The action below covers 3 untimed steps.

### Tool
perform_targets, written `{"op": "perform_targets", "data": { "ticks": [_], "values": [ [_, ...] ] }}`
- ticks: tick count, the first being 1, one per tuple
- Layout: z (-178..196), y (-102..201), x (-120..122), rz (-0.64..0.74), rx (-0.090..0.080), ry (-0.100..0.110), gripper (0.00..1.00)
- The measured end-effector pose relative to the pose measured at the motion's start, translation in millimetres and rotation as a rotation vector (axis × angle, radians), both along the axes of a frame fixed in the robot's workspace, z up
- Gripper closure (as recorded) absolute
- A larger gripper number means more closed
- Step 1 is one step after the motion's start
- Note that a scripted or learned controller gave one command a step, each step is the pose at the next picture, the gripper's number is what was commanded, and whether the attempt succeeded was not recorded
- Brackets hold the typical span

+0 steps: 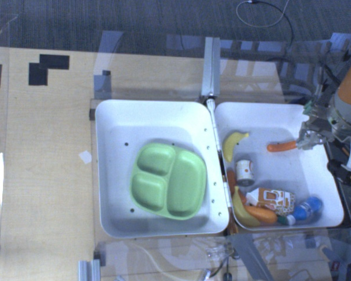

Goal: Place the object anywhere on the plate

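Bottle (304,209), carton (273,199) in right bin (269,115); plate (169,180) in left.

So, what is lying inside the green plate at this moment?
The green plate in the left bin has three compartments, and all three show bare green surface with no object in them. What is under the plate is covered by it and cannot be seen.
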<state>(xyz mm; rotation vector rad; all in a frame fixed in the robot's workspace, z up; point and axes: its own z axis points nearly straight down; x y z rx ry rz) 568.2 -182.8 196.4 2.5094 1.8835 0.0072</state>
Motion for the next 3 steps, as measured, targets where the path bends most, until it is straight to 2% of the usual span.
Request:
{"op": "perform_targets", "data": {
  "ticks": [1,2,3],
  "values": [
    [76.4,24.2,-13.4,0.043,-0.001,-0.001,1.0],
    [-16.3,83.6,-36.1,0.223,-0.001,0.003,1.0],
    [63.7,80.3,-50.4,0.159,-0.002,-0.001,1.0]
  ]
}}
